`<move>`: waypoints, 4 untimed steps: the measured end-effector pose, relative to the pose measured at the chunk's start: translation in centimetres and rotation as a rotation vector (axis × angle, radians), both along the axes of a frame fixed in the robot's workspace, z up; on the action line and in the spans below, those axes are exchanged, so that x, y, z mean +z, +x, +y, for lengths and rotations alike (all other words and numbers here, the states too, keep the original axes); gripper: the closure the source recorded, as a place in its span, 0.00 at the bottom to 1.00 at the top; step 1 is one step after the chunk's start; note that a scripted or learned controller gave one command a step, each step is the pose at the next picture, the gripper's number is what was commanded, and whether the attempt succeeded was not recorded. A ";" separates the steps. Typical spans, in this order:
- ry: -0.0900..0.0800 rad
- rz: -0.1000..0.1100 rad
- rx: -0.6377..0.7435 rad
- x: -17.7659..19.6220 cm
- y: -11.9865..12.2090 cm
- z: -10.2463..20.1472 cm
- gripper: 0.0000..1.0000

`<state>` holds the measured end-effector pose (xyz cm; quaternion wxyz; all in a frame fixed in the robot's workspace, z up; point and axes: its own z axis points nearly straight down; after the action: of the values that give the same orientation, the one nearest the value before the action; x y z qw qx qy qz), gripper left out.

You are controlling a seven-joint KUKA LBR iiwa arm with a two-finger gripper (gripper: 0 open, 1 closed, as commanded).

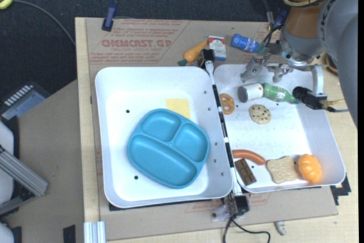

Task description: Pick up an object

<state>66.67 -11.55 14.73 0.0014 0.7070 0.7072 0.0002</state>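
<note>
Blue tray [168,147] and yellow slice [178,106] in left bin [108,122]. In right bin [327,139]: pretzel [227,103], sausage [248,156], cookie [260,114], bread [281,169], green bottle [267,91], orange fruit [310,167]. Gripper [267,68] at bin's back edge, just above bottle, spread wide, nothing held.

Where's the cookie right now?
In the right bin, upper middle: the cookie lies just below the green bottle, right of the pretzel.
</note>
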 end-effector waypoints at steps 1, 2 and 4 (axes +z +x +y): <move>0.001 0.003 -0.001 -5.6 -6.5 -4.8 0.00; 0.003 0.057 0.002 -5.4 -1.2 -2.0 0.00; 0.002 0.003 -0.001 -6.3 -6.7 -1.0 0.00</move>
<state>59.99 -12.58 8.44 -0.0001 0.7074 0.7068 -0.0001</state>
